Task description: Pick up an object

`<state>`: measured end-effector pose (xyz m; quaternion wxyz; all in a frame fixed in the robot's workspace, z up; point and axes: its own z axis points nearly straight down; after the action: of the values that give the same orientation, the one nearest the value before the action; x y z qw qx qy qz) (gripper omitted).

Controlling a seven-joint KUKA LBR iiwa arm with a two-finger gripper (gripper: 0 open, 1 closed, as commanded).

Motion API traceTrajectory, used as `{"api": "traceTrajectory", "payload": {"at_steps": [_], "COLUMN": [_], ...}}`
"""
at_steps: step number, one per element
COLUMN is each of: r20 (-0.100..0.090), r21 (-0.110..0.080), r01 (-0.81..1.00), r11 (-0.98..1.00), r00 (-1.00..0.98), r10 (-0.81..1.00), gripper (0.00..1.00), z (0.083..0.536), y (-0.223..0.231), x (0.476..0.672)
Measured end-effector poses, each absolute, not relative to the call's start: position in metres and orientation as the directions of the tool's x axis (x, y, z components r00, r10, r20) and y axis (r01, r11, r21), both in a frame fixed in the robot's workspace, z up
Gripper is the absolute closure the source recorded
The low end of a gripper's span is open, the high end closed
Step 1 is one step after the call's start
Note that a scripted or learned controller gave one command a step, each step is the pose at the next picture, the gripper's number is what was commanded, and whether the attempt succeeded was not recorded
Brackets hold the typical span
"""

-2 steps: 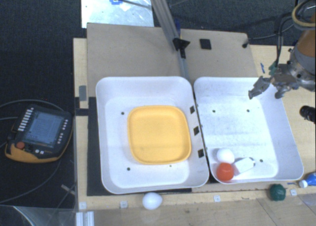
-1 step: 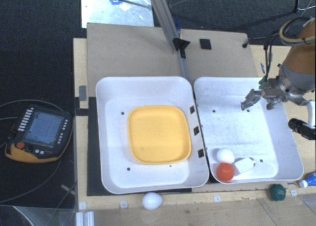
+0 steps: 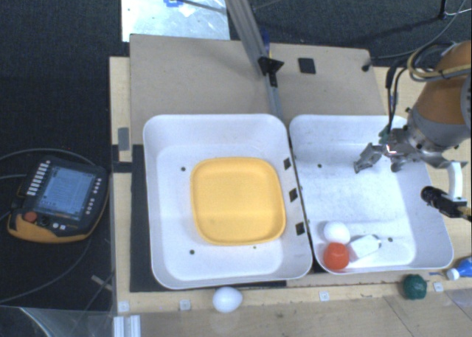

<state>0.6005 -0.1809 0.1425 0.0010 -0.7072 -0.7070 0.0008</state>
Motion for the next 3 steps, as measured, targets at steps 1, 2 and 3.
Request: {"api": "traceTrajectory", "payload": {"at_steps": [1,2,3], "r20": [0.001,0.0,-0.001], "r21": [-0.003,0.002,0.004], "r01": [1.0,1.0,1.0], "r11": [0.0,0.0,0.001], "r00": [0.0,0.0,-0.001], "r10": [1.0,1.0,1.0], "gripper": [0.0,1.0,1.0], "z": [0.091,0.104,0.154], "y": [-0.181,-0.181,-0.171], "x": [0.6,0.601,0.602]}}
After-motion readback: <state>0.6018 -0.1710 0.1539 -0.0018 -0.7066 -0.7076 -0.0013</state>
